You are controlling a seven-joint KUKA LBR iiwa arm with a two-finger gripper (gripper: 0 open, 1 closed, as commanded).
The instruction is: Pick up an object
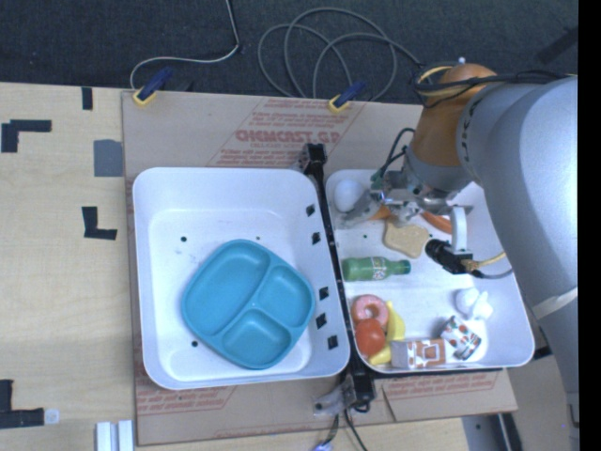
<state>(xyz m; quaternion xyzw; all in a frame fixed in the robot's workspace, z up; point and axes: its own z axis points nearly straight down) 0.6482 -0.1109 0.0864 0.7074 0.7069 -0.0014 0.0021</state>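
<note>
My gripper hangs low over the back of the right bin, under the arm's orange band. It sits just above a tan toast slice, with a white rounded object at its left and an orange carrot at its right. A green bottle lies on its side a little nearer the front. At the bin's front are a pink donut, a red tomato, a yellow banana and a small carton.
The left bin holds a blue divided plate. A black divider runs between the bins. A white crumpled item and a patterned item lie at the right bin's front right. Cables loop behind the bench.
</note>
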